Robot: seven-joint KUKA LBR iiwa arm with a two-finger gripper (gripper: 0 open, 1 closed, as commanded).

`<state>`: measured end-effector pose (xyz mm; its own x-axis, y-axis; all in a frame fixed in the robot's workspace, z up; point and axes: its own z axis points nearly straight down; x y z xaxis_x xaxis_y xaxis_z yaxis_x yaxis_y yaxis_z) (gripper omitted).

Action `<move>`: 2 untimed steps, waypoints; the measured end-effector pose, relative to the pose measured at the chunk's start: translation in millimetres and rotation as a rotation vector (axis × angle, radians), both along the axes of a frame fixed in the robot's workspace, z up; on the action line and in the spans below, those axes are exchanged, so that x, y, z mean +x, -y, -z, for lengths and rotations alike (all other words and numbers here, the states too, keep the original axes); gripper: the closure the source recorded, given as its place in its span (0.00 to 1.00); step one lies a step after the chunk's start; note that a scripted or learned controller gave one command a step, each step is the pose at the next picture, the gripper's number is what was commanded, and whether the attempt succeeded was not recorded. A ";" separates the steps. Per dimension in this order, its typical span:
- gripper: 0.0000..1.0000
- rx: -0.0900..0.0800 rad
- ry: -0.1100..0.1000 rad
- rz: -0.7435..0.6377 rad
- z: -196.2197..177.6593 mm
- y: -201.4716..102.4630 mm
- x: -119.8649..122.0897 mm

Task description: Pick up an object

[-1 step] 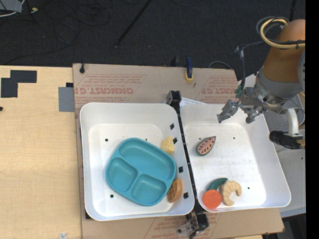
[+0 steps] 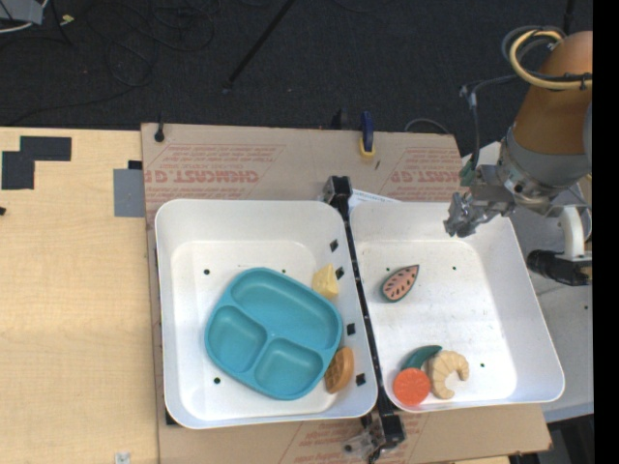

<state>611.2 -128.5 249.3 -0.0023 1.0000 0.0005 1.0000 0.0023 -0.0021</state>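
The gripper (image 2: 462, 216) hangs above the right bin's (image 2: 503, 259) far corner, grasp state impossible to tell, probably because the watermelon-slice toy (image 2: 399, 282) lies nearest

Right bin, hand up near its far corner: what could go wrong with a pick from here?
1. The orange round piece, green piece and beige curled piece lie bunched together; a descent there may hit two at once.
2. That cluster sits close to the right bin's near wall, which may block a finger.
3. The slice with seeds lies flat, so the hand may slip off it.
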 end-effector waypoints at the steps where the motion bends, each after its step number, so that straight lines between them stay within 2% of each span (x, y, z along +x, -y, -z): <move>1: 1.00 -0.002 0.013 -0.001 -109.6 -18.0 23.7; 2: 1.00 -0.002 0.017 -0.001 -249.0 -40.4 33.4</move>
